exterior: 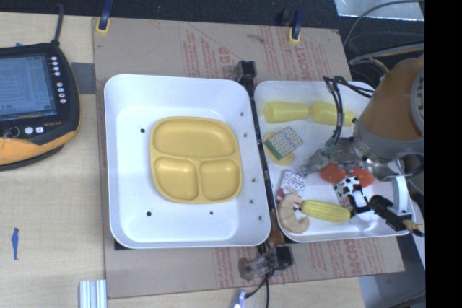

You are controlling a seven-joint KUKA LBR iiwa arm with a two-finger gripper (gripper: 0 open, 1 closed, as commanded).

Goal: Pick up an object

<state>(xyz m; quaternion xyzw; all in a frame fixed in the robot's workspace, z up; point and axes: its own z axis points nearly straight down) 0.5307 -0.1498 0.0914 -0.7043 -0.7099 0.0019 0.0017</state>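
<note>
The right bin [263,99] holds several small things. A yellow cylinder [287,112] and a second yellow piece [327,113] lie along its far side. A green-edged patterned card [283,143] sits near the left wall, with a smaller patterned card [292,180] below it. A corn cob [325,210] and a beige curved piece [291,211] lie at the front. A black-and-white cow toy [351,191] and a red-orange piece [336,173] are in the middle. My gripper [321,159] is low in this bin, just above the red-orange piece and right of the cards.
The left bin [123,155] bears a yellow divided plate [195,159]. A tablet in an orange case [32,101] lies on the bench at far left. The arm's orange band [393,108] and its cables [339,94] hang over the right bin's right side.
</note>
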